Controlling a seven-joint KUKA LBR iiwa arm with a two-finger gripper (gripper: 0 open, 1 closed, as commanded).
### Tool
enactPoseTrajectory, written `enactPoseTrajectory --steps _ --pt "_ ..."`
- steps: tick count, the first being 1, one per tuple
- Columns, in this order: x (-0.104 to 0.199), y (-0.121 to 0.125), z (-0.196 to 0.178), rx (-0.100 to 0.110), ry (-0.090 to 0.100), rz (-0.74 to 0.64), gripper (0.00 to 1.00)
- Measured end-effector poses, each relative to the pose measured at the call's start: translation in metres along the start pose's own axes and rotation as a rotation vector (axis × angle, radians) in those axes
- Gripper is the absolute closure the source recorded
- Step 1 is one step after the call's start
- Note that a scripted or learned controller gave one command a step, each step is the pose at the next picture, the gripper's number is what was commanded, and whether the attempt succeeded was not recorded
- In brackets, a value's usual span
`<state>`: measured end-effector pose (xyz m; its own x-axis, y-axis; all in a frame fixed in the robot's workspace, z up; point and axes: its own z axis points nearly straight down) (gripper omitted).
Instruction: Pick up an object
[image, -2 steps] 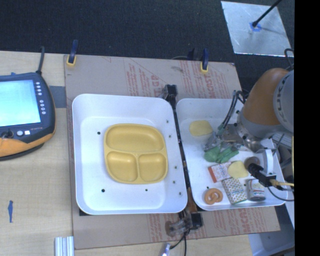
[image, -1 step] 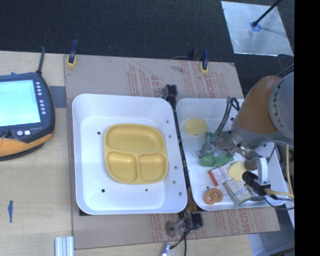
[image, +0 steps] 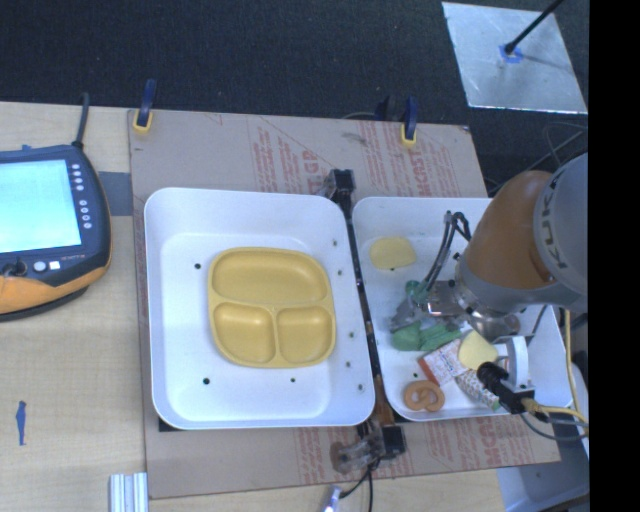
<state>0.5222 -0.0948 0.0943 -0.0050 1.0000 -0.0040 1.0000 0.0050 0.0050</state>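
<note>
The right bin (image: 400, 212) holds several small objects: a pale yellow round piece (image: 392, 252) at the back, a green object (image: 420, 335) in the middle, a brown pretzel-like ring (image: 424, 396) at the front, a red-and-white packet (image: 445, 365) and a yellow piece (image: 476, 350). My gripper (image: 418, 308) reaches in from the right and sits low over the green object, right at its top edge. The orange wrist band (image: 510, 235) covers the bin's right part. The left bin (image: 180, 300) holds a yellow three-compartment tray (image: 270, 305).
A tablet-like pendant (image: 45, 225) with an orange case lies at the bench's left. Clamps (image: 408, 120) hold the cardboard sheet at the back. A black divider bar (image: 355, 290) runs between the bins. Cables (image: 545, 410) trail by the right bin's front corner.
</note>
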Motion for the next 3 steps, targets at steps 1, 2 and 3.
enactPoseTrajectory --steps 1,2,3 --pt "-0.009 0.005 0.001 0.002 0.002 -0.002 0.0" --pt "-0.007 -0.003 0.0 0.0 0.0 -0.001 0.0" --pt "0.02 0.046 -0.098 0.007 0.004 0.002 0.0"
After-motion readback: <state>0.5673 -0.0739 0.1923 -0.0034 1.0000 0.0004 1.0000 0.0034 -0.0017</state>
